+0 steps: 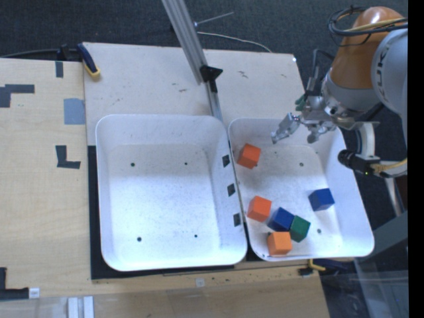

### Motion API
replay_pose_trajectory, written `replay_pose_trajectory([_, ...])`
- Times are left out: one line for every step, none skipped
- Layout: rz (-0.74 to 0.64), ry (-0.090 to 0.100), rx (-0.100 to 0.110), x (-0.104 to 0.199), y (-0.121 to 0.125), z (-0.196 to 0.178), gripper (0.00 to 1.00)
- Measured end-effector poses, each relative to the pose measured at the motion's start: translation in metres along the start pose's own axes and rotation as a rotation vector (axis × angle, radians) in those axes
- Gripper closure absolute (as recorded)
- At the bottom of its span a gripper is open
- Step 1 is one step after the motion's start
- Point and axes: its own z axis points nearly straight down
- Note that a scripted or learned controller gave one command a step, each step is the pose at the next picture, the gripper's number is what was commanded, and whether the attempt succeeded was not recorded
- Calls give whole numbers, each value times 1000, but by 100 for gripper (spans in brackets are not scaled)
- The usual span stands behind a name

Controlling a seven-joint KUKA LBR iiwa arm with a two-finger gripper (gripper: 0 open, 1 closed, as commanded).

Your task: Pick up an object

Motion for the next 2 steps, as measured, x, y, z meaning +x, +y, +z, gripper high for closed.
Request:
replay_pose_trajectory([-2, 0, 3, 40, 16, 36, 0])
replay_pose_trajectory([-1, 1, 4, 85, -42, 23, 0])
